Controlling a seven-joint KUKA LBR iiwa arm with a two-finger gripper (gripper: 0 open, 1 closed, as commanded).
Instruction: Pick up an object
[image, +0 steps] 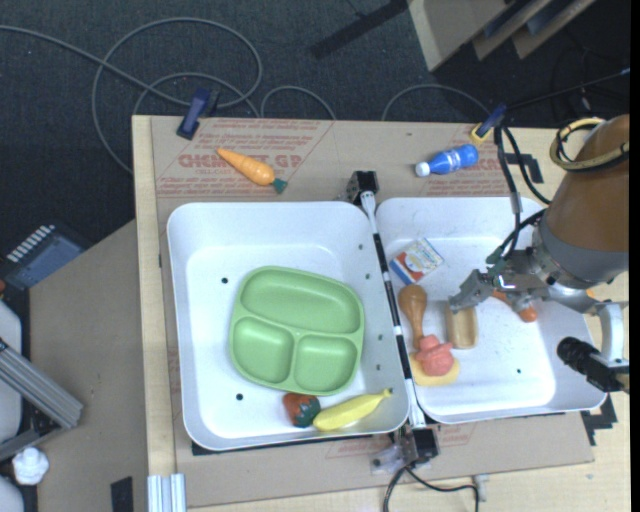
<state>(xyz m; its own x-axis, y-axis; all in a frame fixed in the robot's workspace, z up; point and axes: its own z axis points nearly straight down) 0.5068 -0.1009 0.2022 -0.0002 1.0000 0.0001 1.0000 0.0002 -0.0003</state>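
Currently, right bin (560, 395): tool (470, 297) above its centre, fingers' spread cannot be told, nothing seen between them. Just below it, tan block (461, 328); beside the dividing rim, wooden drumstick (412, 308), pink-and-yellow toy (435, 359), small carton (417, 260). Bare floor toward right and near edges. Left bin (200, 250): green tray (296, 329), banana (350, 410), strawberry (298, 406). Desk (330, 145) beyond: carrot (248, 166), blue bottle (447, 161).
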